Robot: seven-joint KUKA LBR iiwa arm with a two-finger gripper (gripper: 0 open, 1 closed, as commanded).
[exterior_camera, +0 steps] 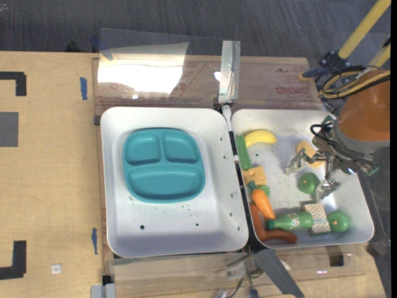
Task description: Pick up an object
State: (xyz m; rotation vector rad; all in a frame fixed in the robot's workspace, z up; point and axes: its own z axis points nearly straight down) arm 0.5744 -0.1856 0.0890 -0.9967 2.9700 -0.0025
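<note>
My gripper hangs over the right bin, below the arm's orange band. Its fingers are spread open, one fingertip to the left and the other lower right. A small green round toy lies on the bin floor between and just beneath them, with no finger closed on it. A yellow-orange piece sits just behind the left fingertip. Along the bin's left side lie a yellow banana, a green stick, a yellow block and a carrot.
At the front of the right bin lie a red sausage, a green bottle, a checkered block and a green pear. The left bin holds a teal divided plate. A metal divider stands behind the bins.
</note>
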